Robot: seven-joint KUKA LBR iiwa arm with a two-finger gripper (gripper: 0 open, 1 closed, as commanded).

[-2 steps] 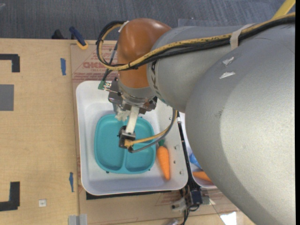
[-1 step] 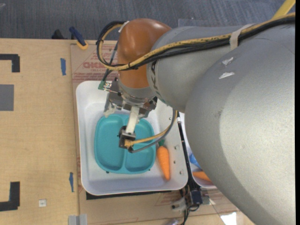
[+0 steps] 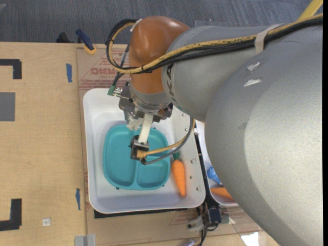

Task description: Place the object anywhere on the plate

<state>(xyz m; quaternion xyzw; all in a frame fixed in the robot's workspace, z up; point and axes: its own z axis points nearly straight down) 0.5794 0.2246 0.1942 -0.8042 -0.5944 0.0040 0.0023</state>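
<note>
A teal plate [image 3: 120, 160] with two compartments lies in the left white bin [image 3: 95, 137]. An orange carrot [image 3: 179, 177] lies on the bin floor just right of the plate, along the bin's right wall, its tip pointing toward the front. My gripper [image 3: 134, 123] hangs over the plate's far edge, up and to the left of the carrot and apart from it. The wrist hides whatever is directly below the gripper.
The grey arm covers most of the right bin [image 3: 201, 152]. An orange thing [image 3: 221, 192] and a blue thing [image 3: 213, 176] peek out there below the arm. Cardboard sheets with blue tape marks lie to the left of the bins.
</note>
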